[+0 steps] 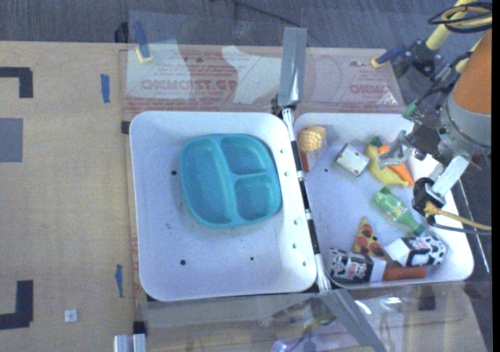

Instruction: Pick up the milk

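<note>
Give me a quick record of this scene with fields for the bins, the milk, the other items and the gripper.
left bin: holds a teal divided plate
right bin: holds toy food
milk: two cow-patterned cartons, one at the near left corner, one near the right wall
other items: corn, pizza slice, green bottle, carrot
gripper: above the right bin's far right, away from both cartons

Divided plate (230, 179) in left bin (148, 210); milk carton (349, 266) at right bin's (328, 128) near-left corner.
</note>
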`<state>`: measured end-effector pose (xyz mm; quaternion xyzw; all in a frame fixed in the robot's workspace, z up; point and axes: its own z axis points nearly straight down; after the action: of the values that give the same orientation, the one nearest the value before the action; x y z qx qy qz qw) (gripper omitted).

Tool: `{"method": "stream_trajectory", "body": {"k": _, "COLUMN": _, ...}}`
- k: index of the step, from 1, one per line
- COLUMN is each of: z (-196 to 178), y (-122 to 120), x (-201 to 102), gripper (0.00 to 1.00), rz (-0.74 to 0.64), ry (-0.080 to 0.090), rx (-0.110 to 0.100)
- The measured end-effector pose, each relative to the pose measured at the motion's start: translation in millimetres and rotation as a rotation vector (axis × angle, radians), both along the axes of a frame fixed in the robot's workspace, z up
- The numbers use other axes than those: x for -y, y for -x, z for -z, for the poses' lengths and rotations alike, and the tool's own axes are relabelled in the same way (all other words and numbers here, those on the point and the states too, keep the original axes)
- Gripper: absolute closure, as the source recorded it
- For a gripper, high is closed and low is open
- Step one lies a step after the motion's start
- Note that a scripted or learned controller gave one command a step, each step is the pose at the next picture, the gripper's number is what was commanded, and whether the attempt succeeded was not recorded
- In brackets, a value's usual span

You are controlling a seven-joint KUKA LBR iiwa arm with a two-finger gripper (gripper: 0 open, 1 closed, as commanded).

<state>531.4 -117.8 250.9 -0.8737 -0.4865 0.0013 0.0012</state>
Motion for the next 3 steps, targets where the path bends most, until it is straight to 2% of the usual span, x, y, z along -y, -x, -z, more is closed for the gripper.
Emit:
{"method": "stream_trajectory", "body": {"k": 1, "z": -184.3, "y": 51.0, "x": 25.0, "gripper": 0.00, "rz": -0.247, "ry": 0.002, "rx": 0.004}}
{"method": "stream_trajectory", "body": {"k": 2, "z": -59.0, "y": 22.7, "x": -11.8, "gripper": 0.00, "rz": -0.514, "ry": -0.001, "rx": 0.001}}
{"method": "stream_trajectory", "body": {"k": 3, "z": 66.8, "y": 45.6, "x": -46.4, "gripper": 0.00, "rz": -0.656, "ry": -0.001, "rx": 0.003}}
